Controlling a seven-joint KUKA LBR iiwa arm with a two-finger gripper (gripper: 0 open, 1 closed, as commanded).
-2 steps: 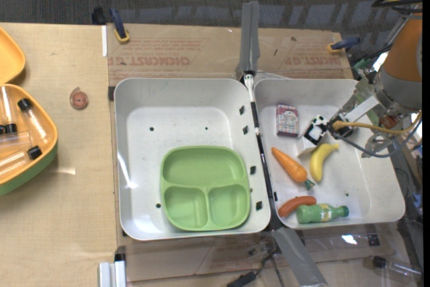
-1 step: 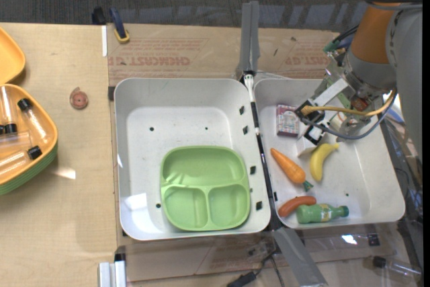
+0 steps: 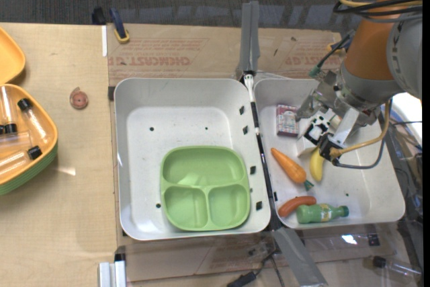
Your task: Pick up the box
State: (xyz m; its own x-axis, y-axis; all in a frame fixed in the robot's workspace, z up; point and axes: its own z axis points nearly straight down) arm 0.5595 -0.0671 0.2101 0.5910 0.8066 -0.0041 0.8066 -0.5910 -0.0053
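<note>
The box (image 3: 287, 121) is small, pink and white, and lies near the back left of the right bin (image 3: 376, 208). My gripper (image 3: 314, 121) hangs over the same bin just to the right of the box, close beside it. From this slanted view the wrist hides its tip. Nothing shows in its grasp, and the box rests on the bin floor.
The right bin also holds a carrot (image 3: 289, 166), a banana (image 3: 316, 165), a red sausage-like piece (image 3: 295, 204) and a green bottle (image 3: 323, 213). A green divided plate (image 3: 205, 187) lies in the left bin (image 3: 134, 117). An orange tray (image 3: 20, 138) with small vials sits at far left.
</note>
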